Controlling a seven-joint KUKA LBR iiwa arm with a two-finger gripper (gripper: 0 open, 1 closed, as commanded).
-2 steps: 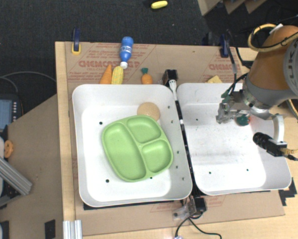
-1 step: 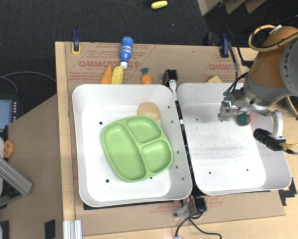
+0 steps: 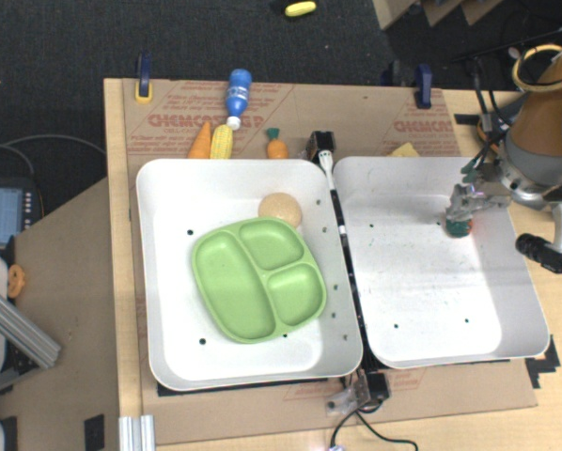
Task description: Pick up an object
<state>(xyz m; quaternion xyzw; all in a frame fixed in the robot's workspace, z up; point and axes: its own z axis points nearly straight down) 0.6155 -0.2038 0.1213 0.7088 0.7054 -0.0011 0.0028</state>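
Metal fingers (image 3: 461,209) over a small, perhaps rubbery green-red object (image 3: 458,225); grip impossible to tell.

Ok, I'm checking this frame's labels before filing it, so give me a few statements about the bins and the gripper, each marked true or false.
1. The green divided plate lies in the left bin. True.
2. A beige round object sits at the plate's far edge. True.
3. The gripper is over the left bin. False: it is over the right bin.
4. The toy corn lies inside the right bin. False: it lies on the board behind the left bin.
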